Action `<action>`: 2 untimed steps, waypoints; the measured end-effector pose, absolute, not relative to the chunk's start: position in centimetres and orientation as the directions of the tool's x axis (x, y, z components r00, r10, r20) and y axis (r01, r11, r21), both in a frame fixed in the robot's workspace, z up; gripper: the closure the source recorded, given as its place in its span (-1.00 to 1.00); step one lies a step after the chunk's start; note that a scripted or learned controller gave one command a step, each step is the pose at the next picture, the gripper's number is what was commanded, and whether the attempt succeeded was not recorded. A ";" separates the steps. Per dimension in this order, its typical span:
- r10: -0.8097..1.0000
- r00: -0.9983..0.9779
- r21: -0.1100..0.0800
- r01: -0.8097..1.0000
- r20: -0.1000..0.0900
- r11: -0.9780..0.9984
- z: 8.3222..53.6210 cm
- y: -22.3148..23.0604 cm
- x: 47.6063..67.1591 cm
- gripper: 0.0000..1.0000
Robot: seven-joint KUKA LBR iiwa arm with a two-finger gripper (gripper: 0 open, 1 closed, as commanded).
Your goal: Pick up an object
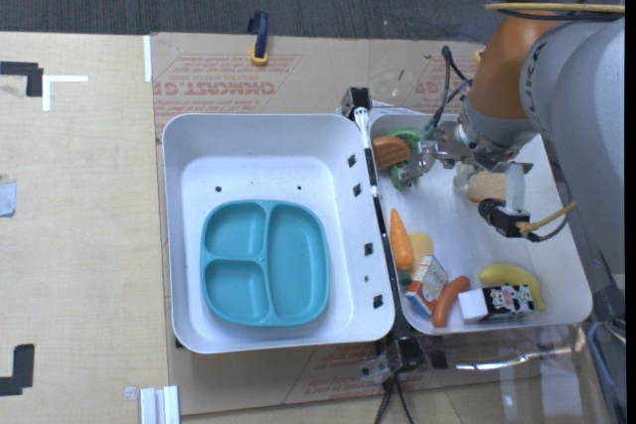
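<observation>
Overhead, the end effector (433,157) hangs low in the right bin (556,258) beside a green toy (404,176); its opening can't be judged.

You're looking at an evenly lit, fairly bright scene with soft overhead light. The white bins (260,139) glow without harsh glare, shadows stay faint along their walls, the worktop (79,213) reads clean, and the arm (586,114) looks slightly soft up close.
</observation>
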State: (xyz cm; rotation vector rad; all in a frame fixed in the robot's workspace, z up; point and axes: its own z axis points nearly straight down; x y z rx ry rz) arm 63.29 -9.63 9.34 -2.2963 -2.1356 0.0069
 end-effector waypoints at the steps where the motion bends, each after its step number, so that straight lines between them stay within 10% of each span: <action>1: 0.899 0.438 -0.071 0.897 0.001 -0.436 9.1 -10.1 64.0 -1.00; 2: 0.808 0.589 -0.022 0.808 0.000 -0.589 9.3 -9.8 62.1 -1.00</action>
